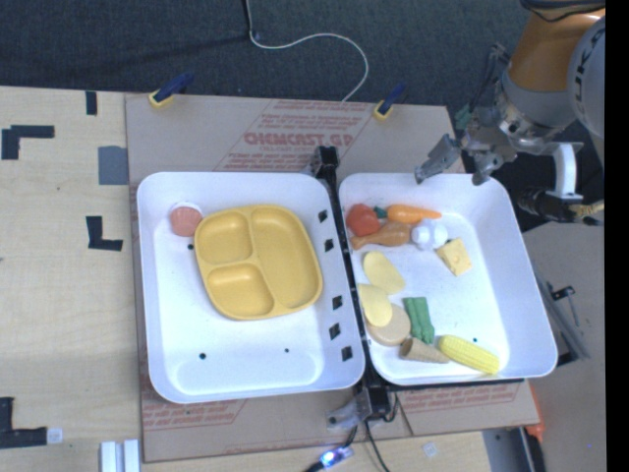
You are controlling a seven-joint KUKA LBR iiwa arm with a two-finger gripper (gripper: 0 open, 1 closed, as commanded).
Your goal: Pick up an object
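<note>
My gripper (455,166) hangs open above the far edge of the right bin (511,264), with nothing between its two dark fingers. Below it in that bin lie a red tomato (362,218), an orange carrot (413,212), a small white piece (427,234), a yellow cheese wedge (454,256), pale yellow slices (381,271), a green piece (420,317), a tan round piece (390,330), and a corn cob (468,353). The left bin (167,352) holds a yellow divided plate (257,261) and a pink round piece (185,220).
Both bins rest on a cardboard sheet (285,136) held by blue-and-yellow clamps (171,88) at the back. A white cable (305,42) loops over the dark floor behind. Black hinge clips (336,254) run between the bins.
</note>
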